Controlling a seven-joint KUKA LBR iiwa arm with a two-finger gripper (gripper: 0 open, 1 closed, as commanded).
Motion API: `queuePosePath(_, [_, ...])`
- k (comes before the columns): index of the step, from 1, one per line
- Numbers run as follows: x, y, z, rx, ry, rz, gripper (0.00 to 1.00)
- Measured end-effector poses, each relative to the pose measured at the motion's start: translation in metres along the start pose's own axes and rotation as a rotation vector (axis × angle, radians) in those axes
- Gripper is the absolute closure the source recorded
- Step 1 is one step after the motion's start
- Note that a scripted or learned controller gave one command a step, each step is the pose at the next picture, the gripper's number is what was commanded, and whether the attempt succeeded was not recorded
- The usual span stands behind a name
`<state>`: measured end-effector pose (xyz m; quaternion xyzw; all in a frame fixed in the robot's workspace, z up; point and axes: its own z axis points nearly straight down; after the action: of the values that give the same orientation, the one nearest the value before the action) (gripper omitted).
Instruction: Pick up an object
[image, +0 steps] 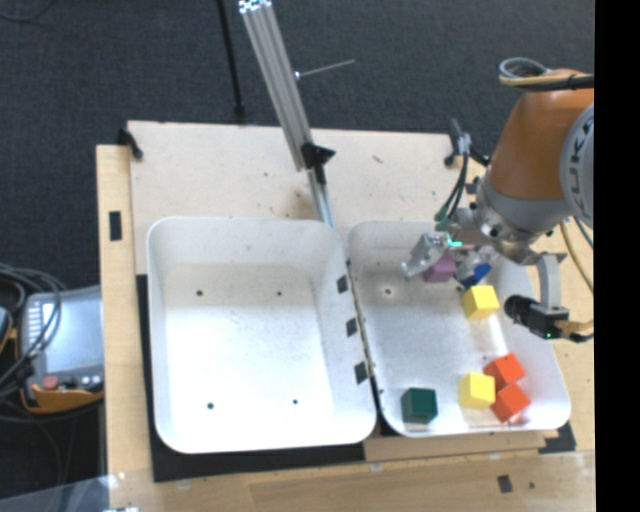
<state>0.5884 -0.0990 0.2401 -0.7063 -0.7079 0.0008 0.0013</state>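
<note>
In the right bin (560, 405), near its front rim, I see a green cube (420, 404), a yellow cube (477, 389) and two orange blocks (509, 384). Farther, at 12 o'clock from them, lies another yellow cube (480, 301). At its 10 o'clock my claw (432, 259) is over a pink object (440, 267); I cannot tell if it pinches
</note>
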Motion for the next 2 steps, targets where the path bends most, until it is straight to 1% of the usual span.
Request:
queuePosePath(1, [0.000,0.001,-0.002,-0.004,-0.001,0.002,0.00])
queuePosePath(2, [0.000,-0.001,0.040,0.001,-0.002,0.005,0.00])
